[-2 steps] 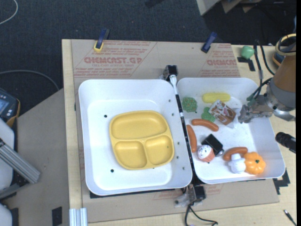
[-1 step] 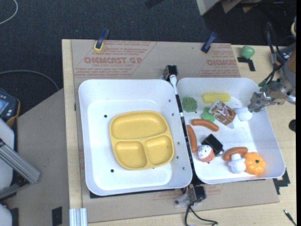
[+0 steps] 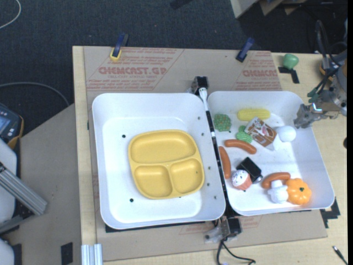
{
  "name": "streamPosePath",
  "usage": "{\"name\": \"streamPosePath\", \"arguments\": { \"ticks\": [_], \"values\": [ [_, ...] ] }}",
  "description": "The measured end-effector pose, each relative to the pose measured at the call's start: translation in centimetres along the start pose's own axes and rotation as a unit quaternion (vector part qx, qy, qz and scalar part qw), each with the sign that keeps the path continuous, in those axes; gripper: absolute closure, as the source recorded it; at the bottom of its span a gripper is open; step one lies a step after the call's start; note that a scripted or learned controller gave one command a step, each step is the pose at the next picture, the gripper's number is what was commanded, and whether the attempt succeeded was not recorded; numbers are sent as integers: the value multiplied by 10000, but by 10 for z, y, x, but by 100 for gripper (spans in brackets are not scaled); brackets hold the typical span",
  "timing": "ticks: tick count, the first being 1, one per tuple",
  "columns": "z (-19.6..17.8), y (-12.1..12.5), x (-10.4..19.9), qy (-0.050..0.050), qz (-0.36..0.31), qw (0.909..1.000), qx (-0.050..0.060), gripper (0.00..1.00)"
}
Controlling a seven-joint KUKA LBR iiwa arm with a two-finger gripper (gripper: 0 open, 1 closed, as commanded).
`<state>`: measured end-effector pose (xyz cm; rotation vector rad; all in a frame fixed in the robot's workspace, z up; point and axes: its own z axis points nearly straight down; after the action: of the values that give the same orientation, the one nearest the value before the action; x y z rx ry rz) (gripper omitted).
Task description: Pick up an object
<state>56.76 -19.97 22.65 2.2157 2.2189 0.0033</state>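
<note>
My gripper (image 3: 305, 118) hangs at the far right rim of the right bin (image 3: 320, 164), just right of a white ball (image 3: 287, 133). Several small toys lie in that bin. A yellow corn cob (image 3: 253, 114) and a green broccoli (image 3: 222, 121) sit at the back. A brown and white box (image 3: 261, 132) lies next to the ball. Two sausages (image 3: 240, 145) (image 3: 226, 162) lie toward the left wall. A black block (image 3: 251, 167), a third sausage (image 3: 274, 178) and an orange pumpkin (image 3: 299, 191) sit near the front. I see nothing in the gripper.
The left bin (image 3: 105, 148) holds a yellow divided plate (image 3: 164, 163). A divider rail (image 3: 212, 142) runs between the bins. Clamps (image 3: 117, 47) (image 3: 245, 49) pin the cardboard at the back. A green object (image 3: 289, 61) lies outside the bins at the back right.
</note>
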Motion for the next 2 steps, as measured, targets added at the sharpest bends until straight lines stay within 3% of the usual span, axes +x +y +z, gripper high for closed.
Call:
{"name": "streamPosePath", "arguments": {
  "ticks": [2],
  "values": [
    [15, -7, 104, 27, -20, 10000, 41, 100]
  ]
}}
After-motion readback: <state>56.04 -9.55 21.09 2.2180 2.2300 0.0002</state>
